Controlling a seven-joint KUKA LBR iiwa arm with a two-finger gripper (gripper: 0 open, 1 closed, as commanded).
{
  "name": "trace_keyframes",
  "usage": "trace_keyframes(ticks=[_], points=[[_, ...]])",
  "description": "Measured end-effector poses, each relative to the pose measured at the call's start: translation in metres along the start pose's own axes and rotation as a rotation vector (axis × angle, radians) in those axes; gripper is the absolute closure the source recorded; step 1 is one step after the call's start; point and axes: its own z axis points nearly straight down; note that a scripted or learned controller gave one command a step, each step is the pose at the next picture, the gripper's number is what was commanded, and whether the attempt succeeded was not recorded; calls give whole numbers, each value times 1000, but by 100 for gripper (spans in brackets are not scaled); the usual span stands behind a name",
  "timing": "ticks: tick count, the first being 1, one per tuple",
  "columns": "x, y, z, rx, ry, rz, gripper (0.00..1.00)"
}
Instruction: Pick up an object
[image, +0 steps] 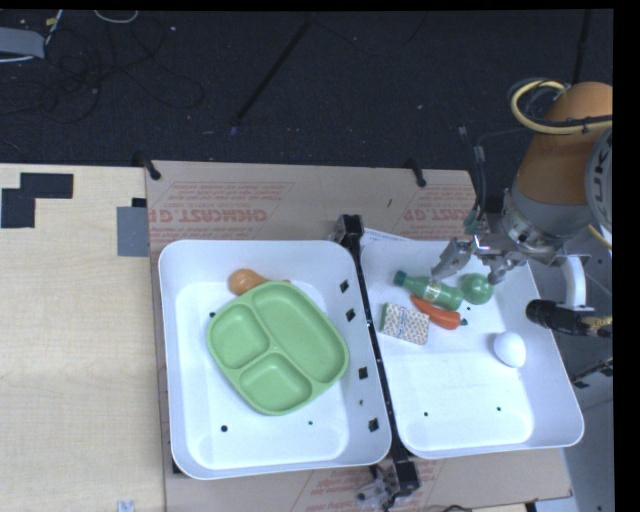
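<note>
Leftward, green tray (277, 346) in left bin (190, 300); right bin (470, 400) — bottle (430, 289), egg (509, 349); jaws (470, 262) apart.

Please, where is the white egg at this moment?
In the camera view, the white egg lies in the right bin, near its right wall, apart from the orange carrot to its left.

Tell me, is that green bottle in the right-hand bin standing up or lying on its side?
Lying down. The green bottle stretches flat across the floor of the right bin, cap end toward the divider, with an orange-red piece alongside it.
</note>
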Motion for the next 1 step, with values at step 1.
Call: trace_keyframes(ticks=[1], points=[[6,-5,62,-1,0,1,0]])
